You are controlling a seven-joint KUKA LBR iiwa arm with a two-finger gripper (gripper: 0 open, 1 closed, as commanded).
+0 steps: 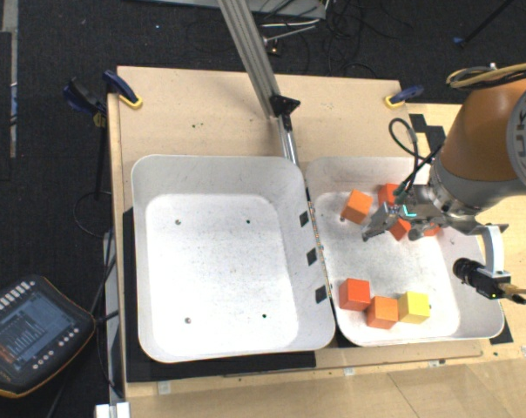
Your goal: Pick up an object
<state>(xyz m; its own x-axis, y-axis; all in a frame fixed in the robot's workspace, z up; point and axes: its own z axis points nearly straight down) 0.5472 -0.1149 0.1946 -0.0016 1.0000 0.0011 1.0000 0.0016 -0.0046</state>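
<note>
arm: the grey kuka arm (489,146) leans in from the right, low over the far half of the right bin (437,320).
gripper: the gripper (387,225) sits down among the blocks at the back of that bin; from where i stand its grip on anything cannot be told, the wrist and cables crowd the spot.
nearest block: an orange block (358,206) lies just to the gripper's left, tilted, close to the tool but not plainly in it.
under the wrist: red-orange blocks (402,226) show in pieces beneath the gripper body, partly hidden; how many, i cannot say.
front row: a red-orange block (355,293), an orange block (384,311) and a yellow block (416,306) sit side by side near the front wall, well apart from the gripper.
left bin: the left bin (150,233) shows bare speckled floor.
step in hand: i judge it is at the grasp itself, tool down in the back cluster, nothing lifted.
next move: it calls for a firm close on one block and a straight lift; the crowding at the back could make the block slip or nudge its neighbours.
</note>
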